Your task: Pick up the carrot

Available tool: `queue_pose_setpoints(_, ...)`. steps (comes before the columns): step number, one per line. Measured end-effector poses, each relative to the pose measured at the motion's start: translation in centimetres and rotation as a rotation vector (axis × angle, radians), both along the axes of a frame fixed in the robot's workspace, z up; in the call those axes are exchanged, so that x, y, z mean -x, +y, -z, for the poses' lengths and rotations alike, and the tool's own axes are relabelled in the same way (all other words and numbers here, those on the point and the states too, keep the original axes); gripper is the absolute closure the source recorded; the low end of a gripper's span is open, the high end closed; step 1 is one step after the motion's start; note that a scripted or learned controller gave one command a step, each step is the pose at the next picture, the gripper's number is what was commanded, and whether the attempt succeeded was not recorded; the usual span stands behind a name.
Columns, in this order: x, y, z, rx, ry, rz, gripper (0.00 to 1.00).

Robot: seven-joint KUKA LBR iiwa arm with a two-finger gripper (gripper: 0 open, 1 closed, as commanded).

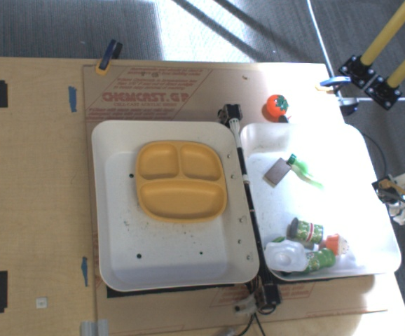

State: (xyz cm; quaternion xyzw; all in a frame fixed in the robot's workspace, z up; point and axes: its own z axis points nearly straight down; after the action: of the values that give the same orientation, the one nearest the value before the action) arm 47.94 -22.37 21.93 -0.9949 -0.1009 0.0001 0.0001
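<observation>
We see two shallow white bins side by side on the cardboard-covered counter. The left white bin holds a yellow plastic plate with three compartments, lying flat near its middle. A black clamp sits at the far end of the seam between the bins, and a round red-orange toy with a green top lies on the counter just beyond the right white bin, outside it.

In the right bin, a small grey block lies toward the far left, touching or nearly touching a slim green toy with a pale green tail.

The rest is crowded into the near right corner. A short green can with a printed label and a clear plastic bottle lie on the left of the heap, and a green piece sits at its near side.

The carrot is wedged in this heap, to the right of the can. It shows as a small, stubby orange shape; the neighbouring things press against it and we cannot make out its full outline.

At the right edge, beside the right bin, some dark and pale hardware pokes in. We cannot tell whether this is the end effector, nor how far open it is or whether it has hold of anything.
</observation>
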Motion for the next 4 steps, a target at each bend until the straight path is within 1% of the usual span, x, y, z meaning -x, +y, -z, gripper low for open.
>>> queue_pose_setpoints(4, 0.04, 0.04, 0.41, -0.002, 0.003, -0.001, 1.0)
